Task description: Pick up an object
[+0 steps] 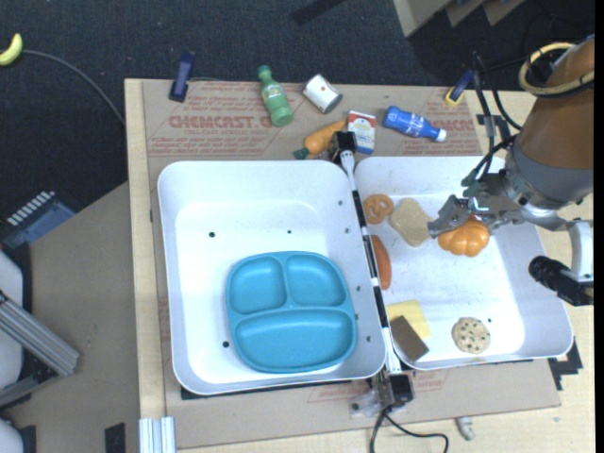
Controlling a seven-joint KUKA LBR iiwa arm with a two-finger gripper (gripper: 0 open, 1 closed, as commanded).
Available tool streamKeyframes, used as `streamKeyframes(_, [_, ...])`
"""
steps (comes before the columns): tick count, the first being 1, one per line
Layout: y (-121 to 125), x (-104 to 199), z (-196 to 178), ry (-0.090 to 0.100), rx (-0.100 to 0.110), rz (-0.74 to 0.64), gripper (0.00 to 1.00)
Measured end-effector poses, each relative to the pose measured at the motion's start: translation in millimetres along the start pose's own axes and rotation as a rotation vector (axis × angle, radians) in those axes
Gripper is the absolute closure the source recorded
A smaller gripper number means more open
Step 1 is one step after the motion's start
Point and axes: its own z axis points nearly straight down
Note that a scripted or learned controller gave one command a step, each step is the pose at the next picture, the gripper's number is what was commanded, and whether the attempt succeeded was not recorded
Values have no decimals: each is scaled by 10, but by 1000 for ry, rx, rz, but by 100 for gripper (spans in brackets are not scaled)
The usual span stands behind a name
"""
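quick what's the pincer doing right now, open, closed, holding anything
Pincer: over the right bin, right at the orange pumpkin-like toy; open or closed cannot be told, nor whether it grips the toy.

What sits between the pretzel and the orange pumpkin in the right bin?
In the camera view, a tan bread slice lies between the pretzel and the orange pumpkin, on the right bin's floor.
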Motion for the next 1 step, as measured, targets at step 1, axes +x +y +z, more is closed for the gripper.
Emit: streamKeyframes(1, [-119,527,-49,1,6,1,100])
